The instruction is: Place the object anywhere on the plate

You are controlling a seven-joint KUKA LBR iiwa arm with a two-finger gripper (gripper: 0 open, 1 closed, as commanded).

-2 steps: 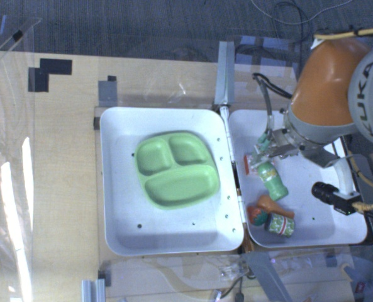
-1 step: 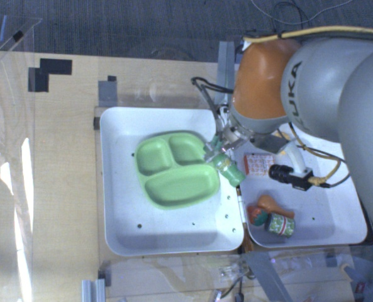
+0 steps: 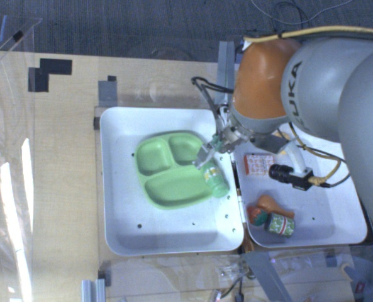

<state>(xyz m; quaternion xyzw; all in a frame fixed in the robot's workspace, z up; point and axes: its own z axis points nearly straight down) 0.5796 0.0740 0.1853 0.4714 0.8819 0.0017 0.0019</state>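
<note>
The step in hand appeared to be the delivery; the grey arm's two-finger gripper (image 3: 212, 148) stood low over the right edge of the green, three-compartment plastic plate (image 3: 167, 187), which lay in the left-hand shallow white bin (image 3: 120, 225) at frame centre; whether the pincer was apart, together or clamped on anything could not be told.

The task's thing, a small clear green plastic bottle (image 3: 215, 180), lay just below the gripper, at the plate's right rim, over the corner of the large lower compartment; whether it rested on the rim or hung free could not be determined; its long axis ran from upper left to lower right of the frame, the upper end towards the gripper; which end bore the cap was unclear.

In my judgement the next move called for a small shift towards frame left before release; otherwise the bottle could roll off the rim onto the bin floor.

The right-hand white bin (image 3: 350, 231) held a red-and-white card (image 3: 258, 164), a small patterned can (image 3: 280, 225) and an orange-brown toy (image 3: 265, 204).
</note>
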